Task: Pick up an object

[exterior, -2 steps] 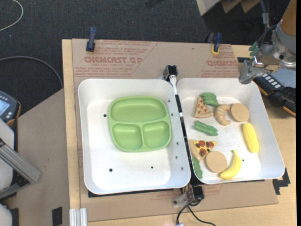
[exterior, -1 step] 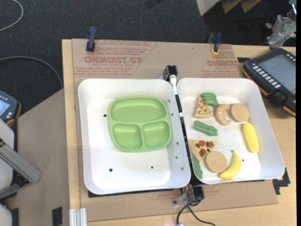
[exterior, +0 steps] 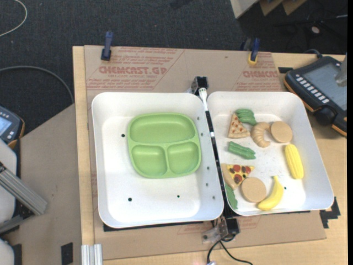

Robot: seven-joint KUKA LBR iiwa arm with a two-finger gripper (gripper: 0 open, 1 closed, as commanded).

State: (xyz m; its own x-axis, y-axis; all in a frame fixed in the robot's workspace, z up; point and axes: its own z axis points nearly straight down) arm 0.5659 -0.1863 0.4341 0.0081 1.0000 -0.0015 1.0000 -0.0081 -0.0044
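2 shallow white bins sit side by side on the bench. The left bin (exterior: pixel 110 197) holds a green 3-compartment tray (exterior: pixel 164 144). The right bin (exterior: pixel 317 175) holds toy food: 2 pizza slices (exterior: pixel 238 127) (exterior: pixel 237 173), a croissant (exterior: pixel 261 134), 2 round cookies (exterior: pixel 281 132) (exterior: pixel 253 190), a corn cob (exterior: pixel 293 161), a banana (exterior: pixel 272 195) and green pea pods (exterior: pixel 241 149). Whether the gripper is open, closed or holding anything cannot be told.

Toy food (exterior: pixel 263 159) crowds the right bin (exterior: pixel 309 120); open floor remains toward 12 o'clock, while a green tray (exterior: pixel 164 145) fills the left bin's (exterior: pixel 105 148) centre.
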